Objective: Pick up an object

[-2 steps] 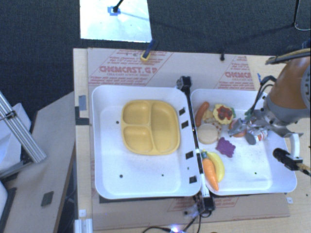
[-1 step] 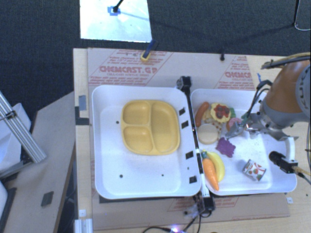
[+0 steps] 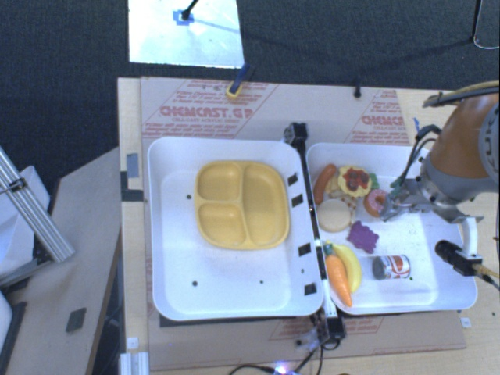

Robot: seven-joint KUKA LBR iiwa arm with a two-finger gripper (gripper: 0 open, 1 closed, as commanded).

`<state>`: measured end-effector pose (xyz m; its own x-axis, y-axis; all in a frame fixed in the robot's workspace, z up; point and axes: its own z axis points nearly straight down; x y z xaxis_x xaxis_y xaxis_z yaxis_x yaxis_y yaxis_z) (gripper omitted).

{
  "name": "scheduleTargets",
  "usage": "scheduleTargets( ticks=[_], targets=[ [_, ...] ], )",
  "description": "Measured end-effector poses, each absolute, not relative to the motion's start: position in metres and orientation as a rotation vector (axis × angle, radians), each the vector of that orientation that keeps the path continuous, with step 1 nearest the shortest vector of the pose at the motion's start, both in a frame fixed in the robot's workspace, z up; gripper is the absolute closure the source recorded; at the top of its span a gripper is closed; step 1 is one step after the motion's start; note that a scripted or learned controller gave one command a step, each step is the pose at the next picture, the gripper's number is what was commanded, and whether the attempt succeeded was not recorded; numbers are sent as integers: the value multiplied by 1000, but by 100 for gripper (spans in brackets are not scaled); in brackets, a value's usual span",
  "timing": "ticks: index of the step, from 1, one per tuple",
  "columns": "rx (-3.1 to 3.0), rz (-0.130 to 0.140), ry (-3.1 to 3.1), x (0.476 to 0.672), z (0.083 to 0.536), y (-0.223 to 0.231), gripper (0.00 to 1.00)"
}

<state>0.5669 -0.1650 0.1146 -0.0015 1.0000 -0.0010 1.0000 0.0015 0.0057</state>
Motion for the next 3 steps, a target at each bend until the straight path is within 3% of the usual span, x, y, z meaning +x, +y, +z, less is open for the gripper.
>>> scheduleTargets(
  ticks=[2, 3],
  targets=[
    [2212, 6, 2222, 566, 205, -157, 100],
    [2213, 4, 2224, 567, 226, -157, 100]
  ],
)
